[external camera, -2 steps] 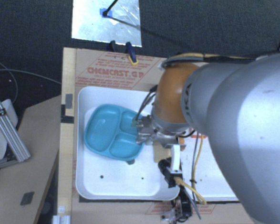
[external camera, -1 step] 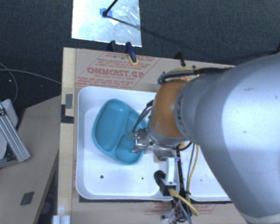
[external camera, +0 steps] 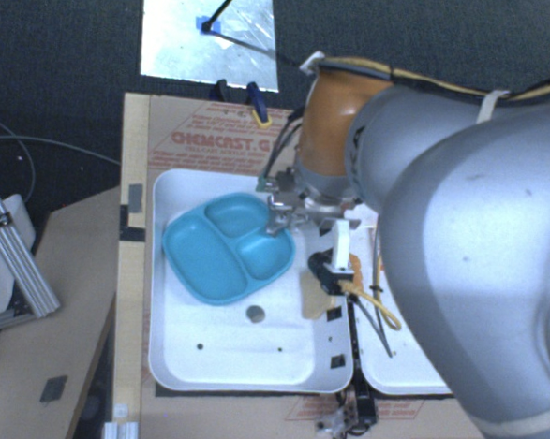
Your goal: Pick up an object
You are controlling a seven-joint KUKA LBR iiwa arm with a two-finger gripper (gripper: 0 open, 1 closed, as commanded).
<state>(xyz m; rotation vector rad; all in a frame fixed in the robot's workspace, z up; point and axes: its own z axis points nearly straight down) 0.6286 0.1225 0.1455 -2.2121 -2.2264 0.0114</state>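
A blue divided plate (external camera: 228,250) lies tilted in the left white bin (external camera: 232,366), filling its upper left part. My gripper (external camera: 279,214) is down at the plate's upper right rim, over the edge between two of its compartments. I cannot see whether it touches or grips the rim. A small tan piece (external camera: 315,302) lies against the bin's right wall, just below the gripper. A small grey round thing (external camera: 255,313) sits on the bin floor below the plate.
The right bin (external camera: 405,375) is mostly hidden under the arm (external camera: 454,208). Cardboard (external camera: 205,139) lines the bench behind the bins, with a blue-handled tool (external camera: 257,102) on it. The left bin's lower floor is bare white.
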